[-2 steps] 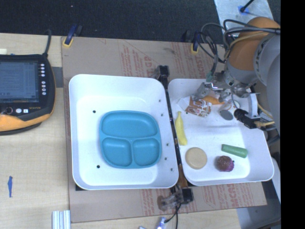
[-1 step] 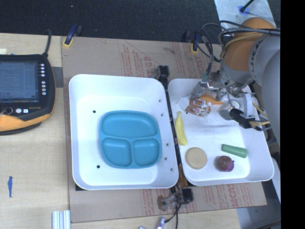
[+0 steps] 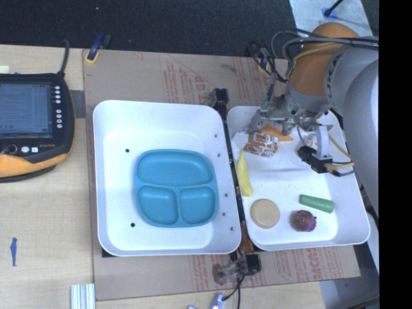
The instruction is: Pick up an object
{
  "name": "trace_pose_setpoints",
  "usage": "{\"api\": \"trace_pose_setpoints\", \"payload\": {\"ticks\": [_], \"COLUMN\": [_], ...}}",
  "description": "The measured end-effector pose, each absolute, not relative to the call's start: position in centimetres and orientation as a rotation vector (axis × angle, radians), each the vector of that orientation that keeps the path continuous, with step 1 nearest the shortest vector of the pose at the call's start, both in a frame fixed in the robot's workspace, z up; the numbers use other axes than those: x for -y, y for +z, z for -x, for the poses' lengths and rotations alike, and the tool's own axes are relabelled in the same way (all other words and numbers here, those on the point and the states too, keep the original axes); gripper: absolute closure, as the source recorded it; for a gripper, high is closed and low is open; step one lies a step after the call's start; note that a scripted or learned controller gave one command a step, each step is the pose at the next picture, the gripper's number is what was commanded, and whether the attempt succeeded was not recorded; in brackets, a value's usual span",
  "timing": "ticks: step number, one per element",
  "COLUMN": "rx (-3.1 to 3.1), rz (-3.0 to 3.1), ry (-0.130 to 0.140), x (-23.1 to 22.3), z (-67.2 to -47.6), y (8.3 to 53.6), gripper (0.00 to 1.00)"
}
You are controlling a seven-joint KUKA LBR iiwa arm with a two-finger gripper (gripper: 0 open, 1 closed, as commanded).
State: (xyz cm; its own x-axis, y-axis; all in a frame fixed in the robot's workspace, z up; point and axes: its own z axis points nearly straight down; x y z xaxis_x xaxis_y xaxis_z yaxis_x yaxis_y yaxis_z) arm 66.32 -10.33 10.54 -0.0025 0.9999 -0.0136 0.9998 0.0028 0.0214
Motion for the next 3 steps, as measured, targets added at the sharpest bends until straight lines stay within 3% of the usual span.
{"api": "trace_pose_setpoints", "payload": {"ticks": [1,2,3], "rx": [-2.227,-2.228,-2.228], "rz": [-2.218,-2.218,-2.218], "ry": [-0.003,-0.006,-0.006], "x": [10.1,9.8,10.7], "z": [-65.2,-58.5,-56.4], "y": [9.3,9.2,9.2], "gripper": [0.00,0.00,0.00]}}
